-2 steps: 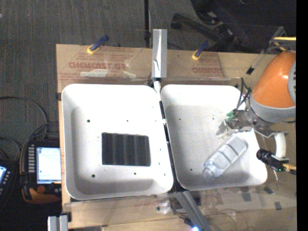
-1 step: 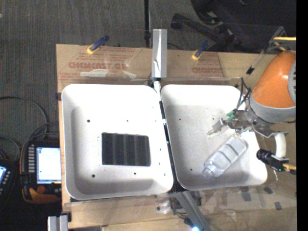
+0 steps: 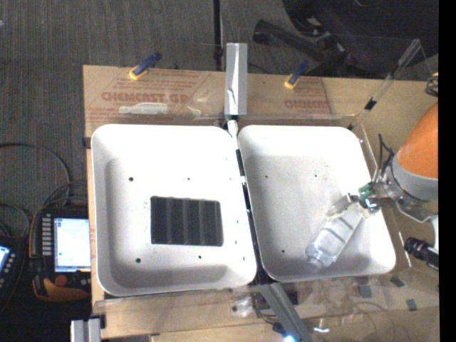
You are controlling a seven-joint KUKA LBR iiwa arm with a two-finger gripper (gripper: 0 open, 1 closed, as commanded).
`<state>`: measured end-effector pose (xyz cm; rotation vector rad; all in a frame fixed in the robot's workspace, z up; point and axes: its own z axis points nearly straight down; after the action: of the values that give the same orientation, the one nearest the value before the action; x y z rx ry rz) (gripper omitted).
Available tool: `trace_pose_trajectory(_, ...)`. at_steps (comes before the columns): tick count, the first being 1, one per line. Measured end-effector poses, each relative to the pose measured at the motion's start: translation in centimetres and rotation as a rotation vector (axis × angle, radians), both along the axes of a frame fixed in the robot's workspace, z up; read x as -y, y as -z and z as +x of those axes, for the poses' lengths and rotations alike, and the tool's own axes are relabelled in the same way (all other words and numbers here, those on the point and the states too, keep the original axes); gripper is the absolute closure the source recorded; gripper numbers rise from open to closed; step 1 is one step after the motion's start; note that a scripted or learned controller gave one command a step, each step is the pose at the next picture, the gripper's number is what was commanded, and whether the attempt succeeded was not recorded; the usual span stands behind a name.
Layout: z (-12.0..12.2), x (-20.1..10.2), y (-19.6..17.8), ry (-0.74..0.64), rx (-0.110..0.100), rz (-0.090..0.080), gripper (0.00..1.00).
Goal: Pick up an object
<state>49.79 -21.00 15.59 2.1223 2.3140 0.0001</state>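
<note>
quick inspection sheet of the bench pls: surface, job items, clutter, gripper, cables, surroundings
Surface: two white bins side by side, left bin, right bin, on a brown board.
Job's things: clear plastic bottle lying slantwise in the right bin; dark ribbed tray lying flat in the left bin.
Clutter: nothing seen in the bins.
Grippers: gripper at the bottle's upper end; finger state unclear.
Cables: black cable looping on the floor at left.
Surroundings: two clamps on the board's far edge; handheld pendant beside the left bin.
</note>
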Motion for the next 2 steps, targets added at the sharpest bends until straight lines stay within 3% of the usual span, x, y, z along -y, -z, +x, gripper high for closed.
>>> trace_pose_trajectory(1,3.0,0.6,6.1,-0.106,0.024,0.001,0.0)
trace_pose_trajectory(2,0.5,-7.8,-5.5,-0.076,0.0,0.001,0.0)
